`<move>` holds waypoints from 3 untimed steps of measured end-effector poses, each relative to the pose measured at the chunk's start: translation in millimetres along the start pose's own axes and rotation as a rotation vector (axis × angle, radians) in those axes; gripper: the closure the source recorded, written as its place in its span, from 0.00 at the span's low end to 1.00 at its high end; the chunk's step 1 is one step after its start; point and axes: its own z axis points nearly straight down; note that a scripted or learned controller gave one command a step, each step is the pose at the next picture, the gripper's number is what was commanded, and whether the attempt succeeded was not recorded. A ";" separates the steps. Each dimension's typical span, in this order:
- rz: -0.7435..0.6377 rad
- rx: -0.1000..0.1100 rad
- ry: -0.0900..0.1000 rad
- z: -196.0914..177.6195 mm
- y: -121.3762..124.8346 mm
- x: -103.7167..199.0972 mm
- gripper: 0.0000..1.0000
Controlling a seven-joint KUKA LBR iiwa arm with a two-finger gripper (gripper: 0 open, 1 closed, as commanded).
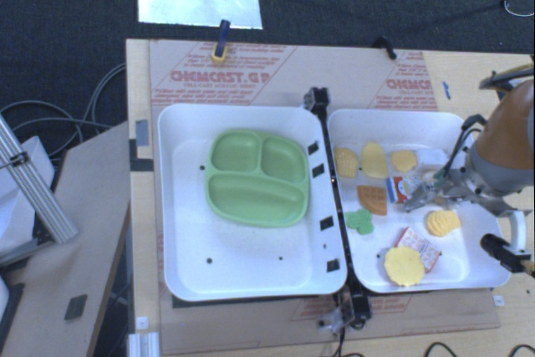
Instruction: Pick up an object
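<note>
So over on the left we've got the left bin (180,180) with a green divided plate (257,178) sitting in it, three compartments. A black divider strip (328,188) runs between the two bins. Moving into the right bin (468,273), there's a row of pale yellow pieces near the far side (374,160), an orange wedge (373,199) below them, and a small green piece (360,221) close to the divider. Nearer the front edge we see a round yellow disc (405,265) overlapping a small red-and-white packet (420,247), with a ridged yellow piece (442,221) just up from those. The gripper (422,191) is down beside another red-and-white packet (401,189), right up against it, but we honestly can't tell its state from here.
</note>
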 end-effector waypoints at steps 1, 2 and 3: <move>0.000 -0.003 -0.001 -10.7 0.9 -0.3 1.00; -0.003 -0.006 -0.003 -69.8 -3.8 5.1 1.00; -0.005 -0.007 -0.003 -117.1 -2.0 13.7 1.00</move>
